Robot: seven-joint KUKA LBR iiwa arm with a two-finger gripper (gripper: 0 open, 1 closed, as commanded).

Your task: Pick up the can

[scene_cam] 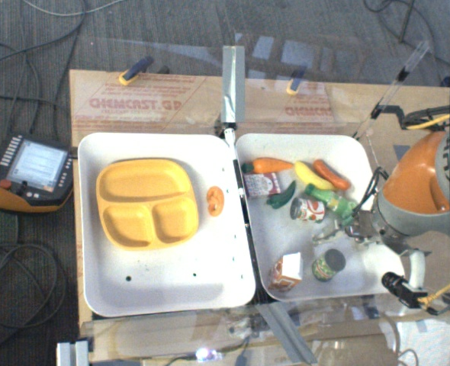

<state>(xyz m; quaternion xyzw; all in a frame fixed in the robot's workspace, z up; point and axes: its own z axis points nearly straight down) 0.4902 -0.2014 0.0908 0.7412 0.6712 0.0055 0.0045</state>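
A small green can (328, 265) with a dark top stands upright near the front of the right bin (362, 277). A second can (309, 210), with a red and white label, lies on its side in the middle of that bin. My gripper (345, 229) hangs low over the bin between the two cans, to the right of the lying one and just behind the upright one. Nothing shows in its grasp. The arm's orange band (417, 181) is at the right edge of the bin.
The right bin also holds a carrot (273, 165), a banana (310, 175), a red sausage (332, 174), a green pepper (282, 197), a labelled packet (262, 184) and a small carton (286, 271). The left bin (164, 284) holds a yellow divided tray (147, 202) and an orange piece (214, 199).
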